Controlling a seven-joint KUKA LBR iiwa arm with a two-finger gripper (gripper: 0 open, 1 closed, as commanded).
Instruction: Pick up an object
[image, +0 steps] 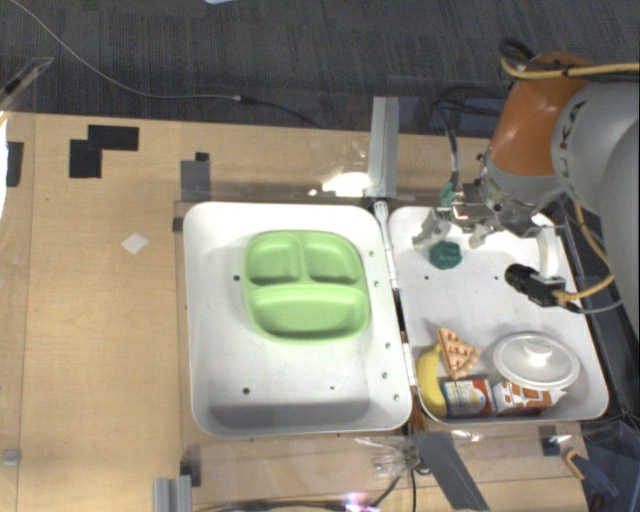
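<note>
While poised with fingers spread over right bin (570, 330), hand (455, 228) grips nothing, just above small teal object (445, 256). Nearer: white bowl (537, 361), banana (430, 382), pizza slice (457, 351), carton (494, 397). Left bin (215, 330): green divided tray (304, 283).

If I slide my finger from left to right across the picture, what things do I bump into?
Green divided plate in the left bin → yellow banana in the right bin → small teal thing under the gripper → white lidded bowl.
</note>
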